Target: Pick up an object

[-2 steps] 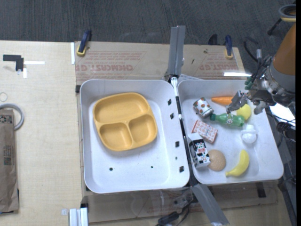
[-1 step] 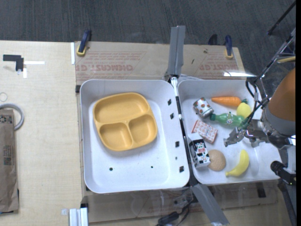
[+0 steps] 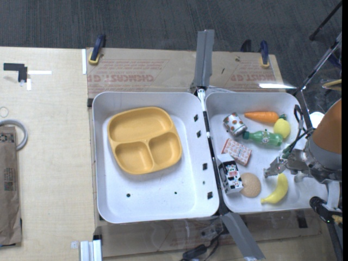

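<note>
We see the banana [image 3: 276, 190] in the right bin [image 3: 254, 98], just below the gripper [image 3: 278, 167]. We cannot tell how the gripper stands. We judge the banana light, smooth and curved; take it across its middle. Beyond it lies the carrot [image 3: 261, 116].

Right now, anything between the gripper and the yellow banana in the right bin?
Nothing visible. The gripper sits just above the curved yellow banana, near the right white bin's lower right corner. The round tan cookie lies to the banana's left, and the yellow lemon lies farther up, both off that path.
</note>
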`<state>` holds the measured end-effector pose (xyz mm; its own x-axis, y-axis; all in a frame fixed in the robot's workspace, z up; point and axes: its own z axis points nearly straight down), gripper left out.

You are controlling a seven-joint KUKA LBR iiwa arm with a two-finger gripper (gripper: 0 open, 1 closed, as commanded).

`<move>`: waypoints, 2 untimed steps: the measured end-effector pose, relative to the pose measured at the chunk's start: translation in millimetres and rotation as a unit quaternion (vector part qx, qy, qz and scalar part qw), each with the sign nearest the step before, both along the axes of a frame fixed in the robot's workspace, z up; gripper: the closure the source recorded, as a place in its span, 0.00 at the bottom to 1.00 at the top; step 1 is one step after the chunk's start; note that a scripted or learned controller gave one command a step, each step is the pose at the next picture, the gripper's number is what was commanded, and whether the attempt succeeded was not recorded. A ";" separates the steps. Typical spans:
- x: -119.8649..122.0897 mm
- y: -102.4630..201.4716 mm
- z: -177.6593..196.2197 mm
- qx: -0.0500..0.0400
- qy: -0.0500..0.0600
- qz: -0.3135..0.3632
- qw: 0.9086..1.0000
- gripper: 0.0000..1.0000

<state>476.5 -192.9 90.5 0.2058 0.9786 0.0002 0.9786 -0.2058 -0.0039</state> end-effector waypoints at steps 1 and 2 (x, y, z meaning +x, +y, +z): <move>-0.1 -0.2 8.4 0.000 0.001 -0.001 1.000 1.00; 0.6 21.5 0.4 0.000 0.000 -0.062 0.998 1.00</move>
<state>477.1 -171.4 90.9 0.3244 0.9459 0.0006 0.9459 -0.3244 -0.0031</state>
